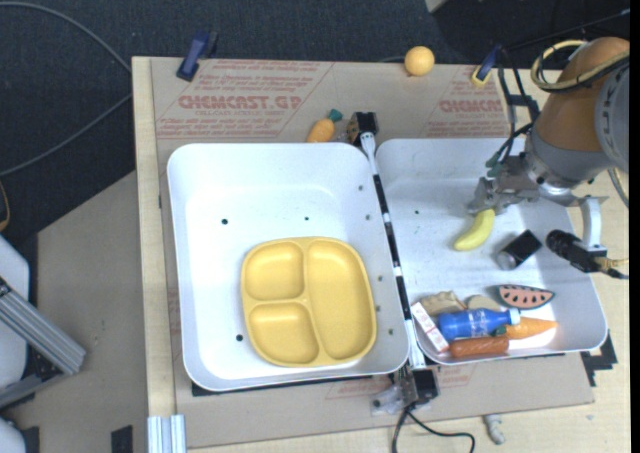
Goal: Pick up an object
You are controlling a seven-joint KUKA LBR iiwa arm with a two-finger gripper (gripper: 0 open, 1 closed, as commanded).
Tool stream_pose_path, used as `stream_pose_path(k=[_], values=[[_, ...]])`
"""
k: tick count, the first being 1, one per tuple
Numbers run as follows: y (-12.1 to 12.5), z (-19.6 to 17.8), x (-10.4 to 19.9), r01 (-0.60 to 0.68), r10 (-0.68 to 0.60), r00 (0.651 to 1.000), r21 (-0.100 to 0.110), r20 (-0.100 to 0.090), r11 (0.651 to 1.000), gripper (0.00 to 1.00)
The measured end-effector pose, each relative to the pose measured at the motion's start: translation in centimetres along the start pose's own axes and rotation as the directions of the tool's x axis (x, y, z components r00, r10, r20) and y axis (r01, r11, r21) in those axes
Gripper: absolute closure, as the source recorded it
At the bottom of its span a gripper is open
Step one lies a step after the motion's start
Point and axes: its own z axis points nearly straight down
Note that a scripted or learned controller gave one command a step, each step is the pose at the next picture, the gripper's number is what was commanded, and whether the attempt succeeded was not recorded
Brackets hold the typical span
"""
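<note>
So the pick looks like it's right at the grab stage, not done yet. The grey arm with the orange band [580, 111] reaches in from the right and its gripper [497, 194] is down in the right-hand shallow white bin [420, 166], sitting right over the upper end of a small yellow plastic banana [474, 231]. Whether the gripper is spread or pinched can't be told from this angle — the wrist covers it, and no part of the banana is clearly seen clamped. The banana seems to be lying on the bin floor, so lifting is what's left.

The banana's long axis runs on a diagonal: the upper end points up-right toward the gripper, the lower end points down-left toward the divider between the bins. It has a slight curve.

Other stuff in that bin — a small black block [518, 248] just right of the banana, then near the front edge a watermelon slice toy [524, 295], a blue bottle [478, 324] and an orange carrot toy [530, 331] bunched together. The left white bin [200, 241] holds a yellow three-compartment plate [308, 299]. An orange ball [420, 61] sits on the tabletop [250, 91] behind the bins.
</note>
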Motion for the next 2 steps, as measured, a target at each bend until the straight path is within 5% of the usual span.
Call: stream_pose_path(k=[1, 2], values=[[-2.8, 1.0, 6.6, 0.002, -0.002, 1.000, -0.001, -0.002, 1.000, 1.00], [0.0, -9.0, 15.1, 0.003, -0.003, 1.000, -0.001, -0.002, 1.000, 1.00]])
